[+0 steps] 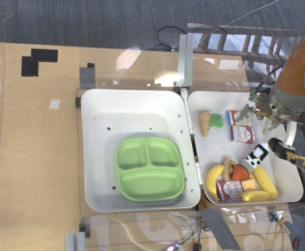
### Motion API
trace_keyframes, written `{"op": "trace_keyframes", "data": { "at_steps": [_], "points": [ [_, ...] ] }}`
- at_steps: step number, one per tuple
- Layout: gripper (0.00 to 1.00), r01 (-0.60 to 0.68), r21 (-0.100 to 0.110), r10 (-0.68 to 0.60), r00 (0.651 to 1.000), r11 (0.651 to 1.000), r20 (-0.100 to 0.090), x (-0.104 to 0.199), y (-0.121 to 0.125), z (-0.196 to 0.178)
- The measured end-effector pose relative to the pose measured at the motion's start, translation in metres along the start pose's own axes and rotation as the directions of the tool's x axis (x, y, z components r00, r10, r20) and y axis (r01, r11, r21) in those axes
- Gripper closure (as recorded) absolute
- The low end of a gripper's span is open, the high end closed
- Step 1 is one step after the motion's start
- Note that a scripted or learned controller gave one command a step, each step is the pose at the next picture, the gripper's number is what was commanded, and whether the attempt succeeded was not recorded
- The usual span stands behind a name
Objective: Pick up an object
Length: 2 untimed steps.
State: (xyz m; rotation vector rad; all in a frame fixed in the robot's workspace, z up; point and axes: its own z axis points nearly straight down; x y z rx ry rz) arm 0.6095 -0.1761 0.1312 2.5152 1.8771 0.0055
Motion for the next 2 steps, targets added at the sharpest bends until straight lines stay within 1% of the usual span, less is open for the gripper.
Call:
{"op": "trace_keyframes", "data": {
  "at_steps": [1,2],
  "points": [
    [0.0,0.197,-0.007,-0.197,0.98,0.98,0.0,-0.005,-0.019,0.042],
    [0.0,0.118,-0.001,-0.118,0.993,0.993,-0.001,0.081,-0.083,-0.055]
  ]
}}
